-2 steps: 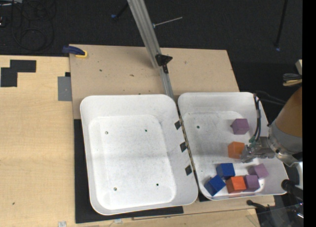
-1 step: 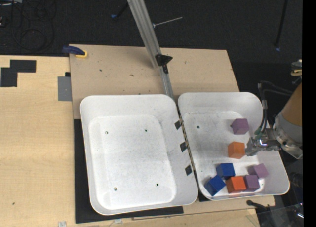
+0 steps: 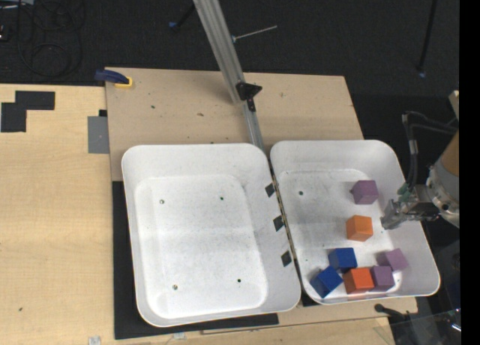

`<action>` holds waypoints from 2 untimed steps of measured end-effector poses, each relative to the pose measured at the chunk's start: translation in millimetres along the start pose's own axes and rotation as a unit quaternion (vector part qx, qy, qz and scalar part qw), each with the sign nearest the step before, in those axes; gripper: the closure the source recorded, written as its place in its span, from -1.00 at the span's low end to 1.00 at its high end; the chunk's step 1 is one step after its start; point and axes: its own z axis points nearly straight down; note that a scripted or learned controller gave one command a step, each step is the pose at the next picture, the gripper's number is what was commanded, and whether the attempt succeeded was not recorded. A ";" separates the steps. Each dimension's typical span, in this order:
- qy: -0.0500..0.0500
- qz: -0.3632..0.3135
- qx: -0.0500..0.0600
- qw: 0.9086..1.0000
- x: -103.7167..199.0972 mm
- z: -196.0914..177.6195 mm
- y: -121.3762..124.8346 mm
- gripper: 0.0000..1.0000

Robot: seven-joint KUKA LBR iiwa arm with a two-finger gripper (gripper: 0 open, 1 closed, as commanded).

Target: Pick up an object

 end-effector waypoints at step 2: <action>0.001 -0.002 0.002 1.000 116.7 -8.9 32.0 1.00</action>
